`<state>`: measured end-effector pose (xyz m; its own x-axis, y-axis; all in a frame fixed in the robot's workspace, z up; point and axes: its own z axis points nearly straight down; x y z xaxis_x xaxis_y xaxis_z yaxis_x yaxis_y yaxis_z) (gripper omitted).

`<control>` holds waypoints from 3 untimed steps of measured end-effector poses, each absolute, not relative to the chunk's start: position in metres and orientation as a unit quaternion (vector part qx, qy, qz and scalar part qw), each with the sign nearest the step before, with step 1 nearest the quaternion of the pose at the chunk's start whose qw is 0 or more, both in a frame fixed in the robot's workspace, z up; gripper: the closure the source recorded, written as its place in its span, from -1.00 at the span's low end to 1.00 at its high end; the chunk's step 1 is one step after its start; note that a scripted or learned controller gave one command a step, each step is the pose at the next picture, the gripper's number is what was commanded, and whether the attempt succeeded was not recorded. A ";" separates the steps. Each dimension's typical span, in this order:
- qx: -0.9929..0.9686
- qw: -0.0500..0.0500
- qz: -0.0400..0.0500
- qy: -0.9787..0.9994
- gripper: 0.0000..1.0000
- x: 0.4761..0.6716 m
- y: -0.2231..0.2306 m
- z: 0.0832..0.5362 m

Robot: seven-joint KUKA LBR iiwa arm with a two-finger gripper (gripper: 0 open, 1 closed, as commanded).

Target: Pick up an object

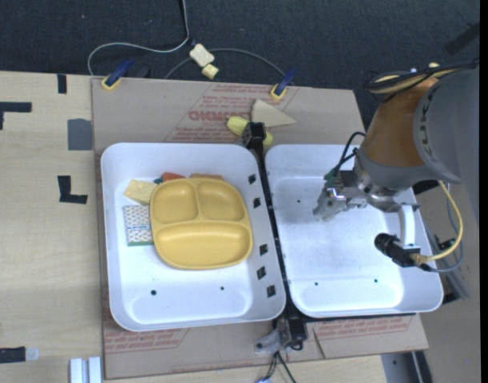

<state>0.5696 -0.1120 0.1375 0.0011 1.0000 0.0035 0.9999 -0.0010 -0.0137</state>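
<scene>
Two white bins sit side by side on a sheet of brown cardboard point(220, 106), and the cardboard lies on a pale wood bench point(36, 238). The big grey arm point(459, 126) with its orange band point(391, 130) comes in from the right and leans over the right bin point(347, 290). Its gripper point(330, 202) hangs low over the upper middle of that bin, close to the white floor. The fingers are small and dark from here, and I cannot tell if they are spread wide or pinched together. I see nothing between them. A black part with a yellow cable point(403, 250) sticks out below the wrist. The left bin point(188, 306) has all the things to pick up. The biggest is a yellow tray point(200, 222) with three sections, lying flat in the middle of the bin. Tucked at its left edge is a small patterned card point(136, 224), and just above that is a pale yellow wedge point(139, 190). A bit of red point(172, 177) peeks out from behind the top of the tray. All of these are well apart from the gripper. A black strip with clips point(263, 214) runs between the two bins. Up on the cardboard, blue and yellow clamps point(116, 76) hold its corners.
</scene>
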 end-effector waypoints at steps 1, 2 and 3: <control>-0.703 0.001 -0.002 -0.711 1.00 0.551 -0.006 0.187; -0.706 0.001 0.000 -0.708 -1.00 0.551 -0.013 0.184; -0.701 0.003 -0.009 -0.713 -1.00 0.538 -0.047 0.147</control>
